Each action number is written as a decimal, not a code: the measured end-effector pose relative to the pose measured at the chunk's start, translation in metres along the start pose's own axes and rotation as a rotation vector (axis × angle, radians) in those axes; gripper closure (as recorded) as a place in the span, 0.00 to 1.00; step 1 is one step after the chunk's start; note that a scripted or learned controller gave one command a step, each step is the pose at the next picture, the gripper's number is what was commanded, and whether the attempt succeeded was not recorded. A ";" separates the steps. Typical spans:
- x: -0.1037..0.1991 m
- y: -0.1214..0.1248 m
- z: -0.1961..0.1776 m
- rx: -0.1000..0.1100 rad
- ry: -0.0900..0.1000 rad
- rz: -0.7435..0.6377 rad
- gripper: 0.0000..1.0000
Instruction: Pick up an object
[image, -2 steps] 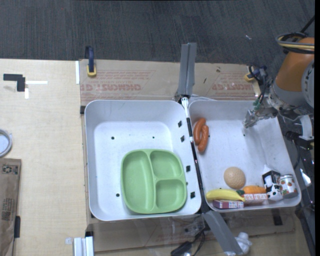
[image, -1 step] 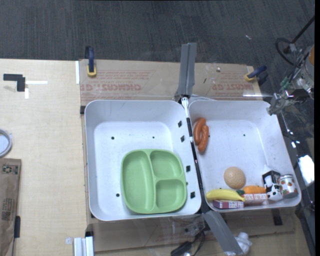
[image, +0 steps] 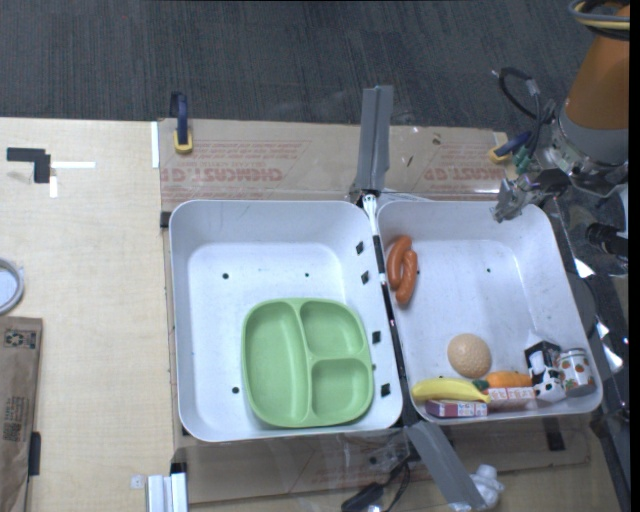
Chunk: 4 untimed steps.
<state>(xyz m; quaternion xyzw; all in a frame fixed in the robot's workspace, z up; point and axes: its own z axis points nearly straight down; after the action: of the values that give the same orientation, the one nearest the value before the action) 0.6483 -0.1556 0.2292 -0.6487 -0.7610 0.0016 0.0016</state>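
Observation:
The right bin (image: 500, 250) holds an orange sausage link (image: 402, 268) by its left wall. Along its near edge lie a tan round ball (image: 469, 354), a yellow banana (image: 450, 390), a pink box (image: 458, 408), an orange carrot (image: 508, 380), a black-and-white item (image: 543, 362) and a small printed can (image: 573, 370). My gripper (image: 515, 196) hangs over the far right corner of this bin, well apart from all of these objects. I see nothing held in it.
The left bin (image: 200, 300) carries a green divided plate (image: 308, 362). A grey post (image: 375, 135) rises behind the divider between the bins. Cables and a blue-yellow clamp (image: 510, 148) sit near the wrist. Bare white floor lies in the right bin's middle.

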 end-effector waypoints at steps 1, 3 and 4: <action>-0.067 -0.002 -0.055 -0.001 -0.001 0.090 1.00; 0.016 0.007 -0.109 0.001 -0.002 0.518 1.00; 0.116 0.007 -0.029 0.003 -0.001 0.540 1.00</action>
<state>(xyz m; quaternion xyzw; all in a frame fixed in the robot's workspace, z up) 0.6372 -0.0403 0.2584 -0.8283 -0.5603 0.0034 0.0014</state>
